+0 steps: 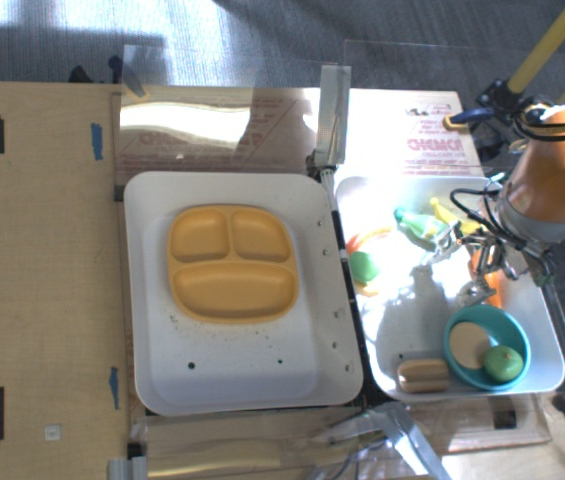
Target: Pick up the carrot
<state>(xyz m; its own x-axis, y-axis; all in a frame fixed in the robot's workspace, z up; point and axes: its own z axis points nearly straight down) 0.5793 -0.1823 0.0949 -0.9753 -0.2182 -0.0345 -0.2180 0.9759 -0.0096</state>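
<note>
Seemingly, with the carrot (492,284) lying near the right edge of the right bin (482,389), just beyond the teal bowl (517,332) and close under the jaws, whose state I could not tell, they needed to straddle it squarely before lifting.

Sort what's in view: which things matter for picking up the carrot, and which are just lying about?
Job in hand: gripper; orange piece beside it, probably the carrot.
Lying about: yellow divided plate; teal bowl; green ball in the bowl; brown roll.
</note>
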